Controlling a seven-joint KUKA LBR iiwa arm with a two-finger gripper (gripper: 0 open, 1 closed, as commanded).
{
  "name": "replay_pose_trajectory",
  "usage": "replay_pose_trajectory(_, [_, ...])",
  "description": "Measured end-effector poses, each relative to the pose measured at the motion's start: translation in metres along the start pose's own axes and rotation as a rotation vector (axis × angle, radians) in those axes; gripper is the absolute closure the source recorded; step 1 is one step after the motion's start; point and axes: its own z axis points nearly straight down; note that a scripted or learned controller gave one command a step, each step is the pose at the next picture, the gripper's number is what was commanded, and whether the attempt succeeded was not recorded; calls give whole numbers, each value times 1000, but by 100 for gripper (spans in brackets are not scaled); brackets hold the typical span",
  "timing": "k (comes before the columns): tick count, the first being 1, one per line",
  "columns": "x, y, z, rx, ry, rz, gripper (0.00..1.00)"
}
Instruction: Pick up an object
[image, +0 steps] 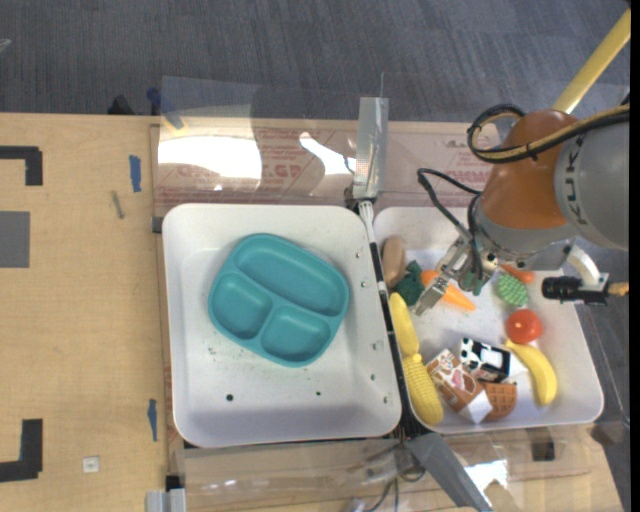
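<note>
carrot lying near the top of the right bin, just at 4 o'clock of the fingers, with a green leafy piece at their 9 o'clock and a tomato, banana and corn cob crowded toward 5 and 6 o'clock. fingers spread apart, holding nothing, hovering low over that clutter. likely trouble: closing on two toys at once or nudging the carrot aside, since neighbours sit so close; teal plate in the left bin, well apart at 9 o'clock.
</note>
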Motion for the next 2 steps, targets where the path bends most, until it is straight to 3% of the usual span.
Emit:
replay_pose_trajectory(1, [-1, -4, 19, 1, 3, 67, 0])
replay_pose_trajectory(2, [28, -30, 19, -3, -1, 273, 0])
